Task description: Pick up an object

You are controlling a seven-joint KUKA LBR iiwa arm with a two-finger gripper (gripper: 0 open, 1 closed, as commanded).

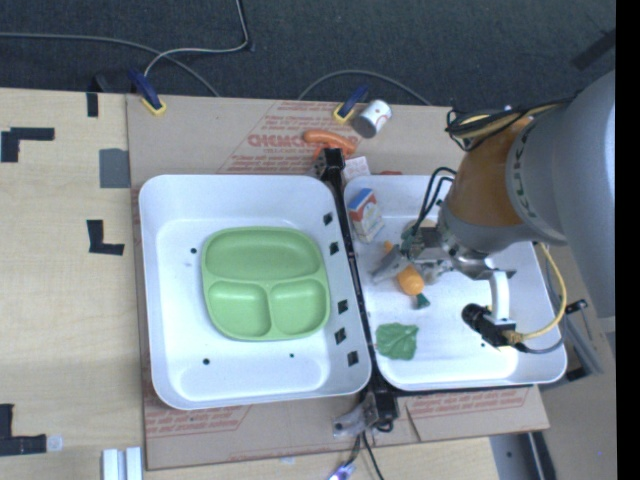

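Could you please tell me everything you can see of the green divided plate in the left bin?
The green divided plate is pale green, plastic-looking and matte, a rounded rectangle with one wide compartment at the far side and two smaller ones nearer the camera. It lies flat and upright, turned a little askew, on the floor of the left bin, roughly in its middle. Nothing rests on it and nothing else touches it.

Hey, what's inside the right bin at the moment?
The right bin holds a small carton, an orange toy carrot and a green leafy piece. The gripper and arm hang over its middle, covering whatever lies beneath.
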